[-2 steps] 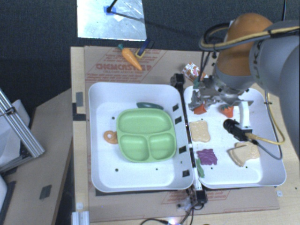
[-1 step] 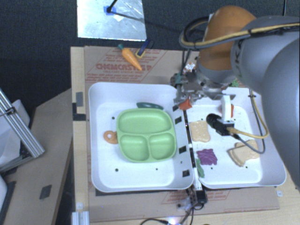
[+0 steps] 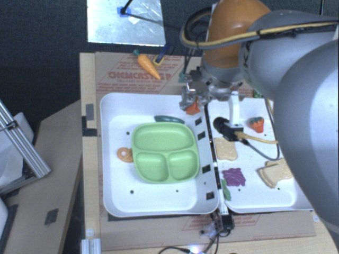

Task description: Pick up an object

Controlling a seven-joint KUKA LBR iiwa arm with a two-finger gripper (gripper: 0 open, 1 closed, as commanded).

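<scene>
Orange object [image 3: 193,108] half hidden under gripper [image 3: 189,100], green tray [image 3: 164,152] nearby

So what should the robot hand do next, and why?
Probably dip a little lower. The gripper hovers at the far edge of the left bin, right above a small orange-red piece near the divider, and nothing is visibly between its fingers.

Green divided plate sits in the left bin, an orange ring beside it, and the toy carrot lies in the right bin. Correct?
Not quite. The camera view shows the toy carrot on the cardboard behind the bins, not in the right bin. The green divided plate and orange ring are in the left bin.
</scene>
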